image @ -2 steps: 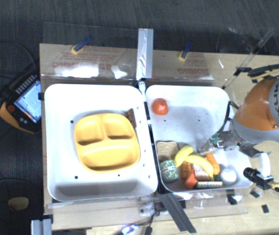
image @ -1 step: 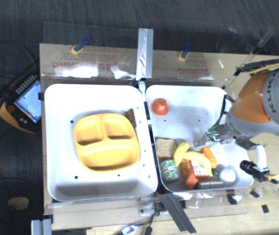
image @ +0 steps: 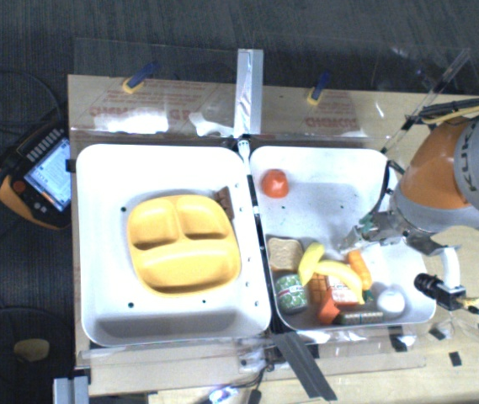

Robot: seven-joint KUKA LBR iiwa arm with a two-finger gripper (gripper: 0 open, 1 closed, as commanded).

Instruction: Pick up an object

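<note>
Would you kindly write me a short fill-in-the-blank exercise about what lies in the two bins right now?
1. The yellow divided tray lies in the ____ bin as the camera sees it.
2. The small round object alone near the right bin's far wall is ____ in colour.
3. The banana lies in the ____ bin.
4. The hand is over the ____ bin.

Missing words: left; red; right; right

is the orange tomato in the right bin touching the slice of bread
Apart. The camera view shows the tomato alone near the right bin's back left corner, with a strip of bare white floor between it and the bread slice below it.
</note>
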